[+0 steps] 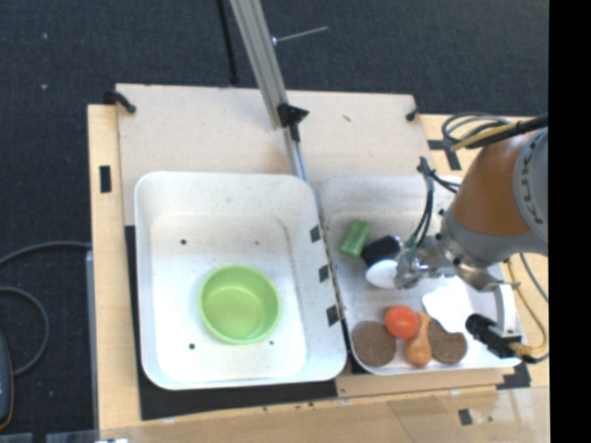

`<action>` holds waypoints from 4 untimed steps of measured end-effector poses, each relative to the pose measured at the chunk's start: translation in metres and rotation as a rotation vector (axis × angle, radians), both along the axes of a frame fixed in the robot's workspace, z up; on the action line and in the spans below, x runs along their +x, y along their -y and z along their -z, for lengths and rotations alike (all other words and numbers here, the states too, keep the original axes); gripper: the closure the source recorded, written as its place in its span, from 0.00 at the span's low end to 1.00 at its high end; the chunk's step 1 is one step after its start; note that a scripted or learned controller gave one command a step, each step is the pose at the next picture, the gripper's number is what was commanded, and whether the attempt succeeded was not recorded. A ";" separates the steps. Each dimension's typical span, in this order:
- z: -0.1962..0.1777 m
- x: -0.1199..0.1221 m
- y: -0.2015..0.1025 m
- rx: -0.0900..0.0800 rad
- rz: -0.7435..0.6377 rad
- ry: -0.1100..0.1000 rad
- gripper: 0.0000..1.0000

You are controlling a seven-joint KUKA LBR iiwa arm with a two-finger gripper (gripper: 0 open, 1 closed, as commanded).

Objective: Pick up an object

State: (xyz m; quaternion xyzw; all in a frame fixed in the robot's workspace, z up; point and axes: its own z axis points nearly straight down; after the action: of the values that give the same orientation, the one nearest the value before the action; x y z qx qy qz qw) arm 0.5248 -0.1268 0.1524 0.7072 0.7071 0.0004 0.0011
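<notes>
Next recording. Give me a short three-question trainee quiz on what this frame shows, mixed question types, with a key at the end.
1. True or false: the green bowl lies in the right bin.
2. Multiple choice: which thing sits between the two brown discs along the right bin's near edge? A) the green cylinder B) the orange-tan pear-shaped piece C) the white ball
3. Fill in: the gripper hangs over the ____ bin.

Key
1. False: it lies in the left bin.
2. B. The red ball sits just above it in the picture.
3. Right, close beside the white ball and a black piece.
</notes>
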 end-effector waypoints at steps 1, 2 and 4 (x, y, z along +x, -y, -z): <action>-0.058 0.008 0.004 -0.001 -0.003 0.000 1.00; -0.109 0.010 0.005 -0.001 -0.004 0.006 1.00; -0.086 0.048 -0.086 0.001 -0.007 0.000 1.00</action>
State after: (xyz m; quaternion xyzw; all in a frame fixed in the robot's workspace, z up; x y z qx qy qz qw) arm 0.5724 -0.0404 0.2383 0.7048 0.7094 0.0005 0.0007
